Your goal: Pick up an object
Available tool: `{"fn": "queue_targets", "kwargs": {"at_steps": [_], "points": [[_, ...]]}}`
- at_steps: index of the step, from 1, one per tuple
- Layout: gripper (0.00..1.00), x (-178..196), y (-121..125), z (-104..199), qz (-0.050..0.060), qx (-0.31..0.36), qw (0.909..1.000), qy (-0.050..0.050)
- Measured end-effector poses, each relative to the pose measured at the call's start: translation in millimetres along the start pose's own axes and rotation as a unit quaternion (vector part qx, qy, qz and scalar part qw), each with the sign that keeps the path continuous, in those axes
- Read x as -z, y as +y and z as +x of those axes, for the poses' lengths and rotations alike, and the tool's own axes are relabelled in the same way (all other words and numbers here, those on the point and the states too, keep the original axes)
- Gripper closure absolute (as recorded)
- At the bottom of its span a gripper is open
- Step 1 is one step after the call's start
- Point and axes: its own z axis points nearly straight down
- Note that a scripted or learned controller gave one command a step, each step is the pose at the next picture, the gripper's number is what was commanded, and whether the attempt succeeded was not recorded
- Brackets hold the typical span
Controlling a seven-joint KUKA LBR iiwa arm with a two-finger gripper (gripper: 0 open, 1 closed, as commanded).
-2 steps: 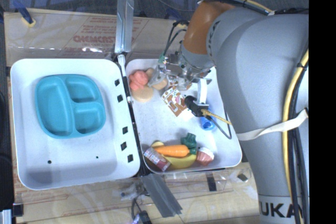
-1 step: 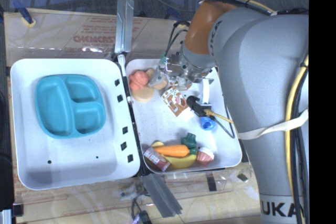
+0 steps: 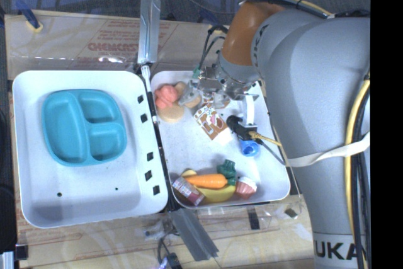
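Observation:
My gripper (image 3: 203, 92) is down at the far end of the right bin (image 3: 271, 164), under the orange-banded wrist. It sits just right of a pink lumpy toy (image 3: 165, 96) and a beige round piece (image 3: 172, 113), over a tan item (image 3: 189, 97). A small brown-and-white patterned box (image 3: 212, 123) lies just below it. A small blue item (image 3: 249, 148) rests further right. Whether anything is between the fingers is hidden by the wrist.
At the right bin's near end lie an orange carrot (image 3: 206, 181), a yellow banana (image 3: 217, 194), a green piece (image 3: 227, 168), a dark can (image 3: 187, 191) and a red-and-white piece (image 3: 246, 186). The left bin (image 3: 31, 198) holds a blue divided plate (image 3: 85, 125).

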Motion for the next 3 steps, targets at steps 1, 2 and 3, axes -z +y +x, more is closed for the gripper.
{"fn": "queue_targets", "kwargs": {"at_steps": [1,2,3], "points": [[1.00,14,-2,-11,0.003,-0.003,1.0000,-0.006],[1.00,52,-43,28,-0.006,0.057,0.9983,0.004],[0.00,50,-43,27,-0.005,0.056,0.9984,0.004]]}}
